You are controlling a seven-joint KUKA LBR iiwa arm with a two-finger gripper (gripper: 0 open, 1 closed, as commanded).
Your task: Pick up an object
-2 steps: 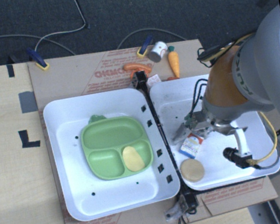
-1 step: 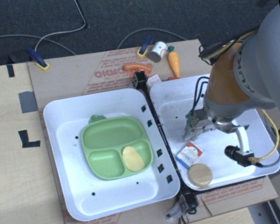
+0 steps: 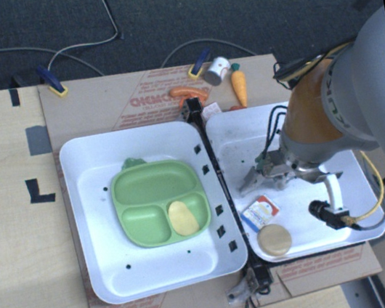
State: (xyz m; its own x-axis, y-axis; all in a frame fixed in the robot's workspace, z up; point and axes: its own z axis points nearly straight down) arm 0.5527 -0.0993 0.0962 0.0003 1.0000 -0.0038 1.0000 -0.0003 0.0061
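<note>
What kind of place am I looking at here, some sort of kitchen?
Probably a robot test bench, not a kitchen. A robot arm reaches into one of two white bins; the food, such as the carrot, looks like toys, and loose cables trail behind.

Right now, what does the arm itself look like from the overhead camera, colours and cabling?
The arm is bulky, rounded and grey, with an orange band above the wrist. Black cables loop down beside the band toward the dark metal gripper. A yellow cable runs to a black plug near the wrist.
</note>
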